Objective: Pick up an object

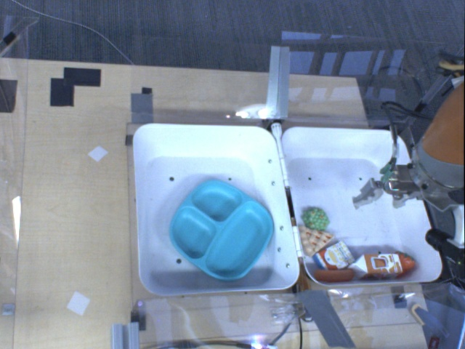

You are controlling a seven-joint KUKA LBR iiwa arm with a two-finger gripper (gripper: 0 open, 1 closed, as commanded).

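Ketchup bottle (385,265) below end effector (374,193)

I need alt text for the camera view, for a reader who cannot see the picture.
The arm's claw hangs over the right bin, above small toy foods along its near edge: a green ball, a waffle, a packet and a bottle. The left bin holds a blue divided plate.

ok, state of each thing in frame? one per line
blue divided plate: upright, lying flat in the left bin, nothing in its compartments
green toy: loose on the right bin floor
waffle toy: lying flat, beside the green toy
small carton: on its side
ketchup bottle: on its side, by the near wall
gripper: above the right bin, holding nothing
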